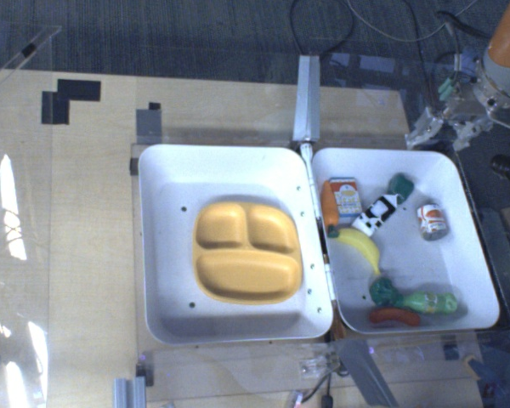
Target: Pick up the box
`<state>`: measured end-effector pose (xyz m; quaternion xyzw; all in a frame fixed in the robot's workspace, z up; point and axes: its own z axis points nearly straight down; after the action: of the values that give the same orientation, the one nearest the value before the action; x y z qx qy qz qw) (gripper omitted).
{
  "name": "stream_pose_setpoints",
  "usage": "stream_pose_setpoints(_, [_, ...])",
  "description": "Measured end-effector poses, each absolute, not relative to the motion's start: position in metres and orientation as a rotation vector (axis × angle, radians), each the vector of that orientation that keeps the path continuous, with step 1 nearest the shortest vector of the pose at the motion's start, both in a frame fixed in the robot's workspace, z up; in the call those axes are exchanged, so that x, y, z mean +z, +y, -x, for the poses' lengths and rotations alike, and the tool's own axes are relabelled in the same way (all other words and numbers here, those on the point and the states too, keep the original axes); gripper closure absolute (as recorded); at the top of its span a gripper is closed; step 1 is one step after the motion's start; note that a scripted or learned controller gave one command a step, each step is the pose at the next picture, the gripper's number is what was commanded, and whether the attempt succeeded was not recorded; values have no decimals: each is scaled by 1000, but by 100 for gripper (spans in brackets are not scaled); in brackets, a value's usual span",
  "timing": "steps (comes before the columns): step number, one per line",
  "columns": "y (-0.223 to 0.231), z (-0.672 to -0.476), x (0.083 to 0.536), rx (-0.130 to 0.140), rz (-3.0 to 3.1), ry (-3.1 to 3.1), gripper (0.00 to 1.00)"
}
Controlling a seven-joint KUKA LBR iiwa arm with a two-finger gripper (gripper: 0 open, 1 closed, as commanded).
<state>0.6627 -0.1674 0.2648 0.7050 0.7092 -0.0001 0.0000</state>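
The box (342, 200) is a small orange carton with a white label, lying at the left side of the right bin (467, 253) next to the divider. My gripper (442, 134) hangs above the back rim of the right bin, to the upper right of the box and well apart from it. Its fingers (422, 132) are spread open with nothing between them.
Close to the box lie a black-and-white cow toy (377, 213), a banana (362, 247), a green item (400, 184), a small can (432, 220), a green vegetable (413, 301) and a red chili (395, 316). The left bin (157, 228) holds a yellow divided tray (245, 252).
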Motion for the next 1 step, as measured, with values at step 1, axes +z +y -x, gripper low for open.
stream_pose_setpoints(1, [-141, -669, 139, -2, -2358, 2077, 0])
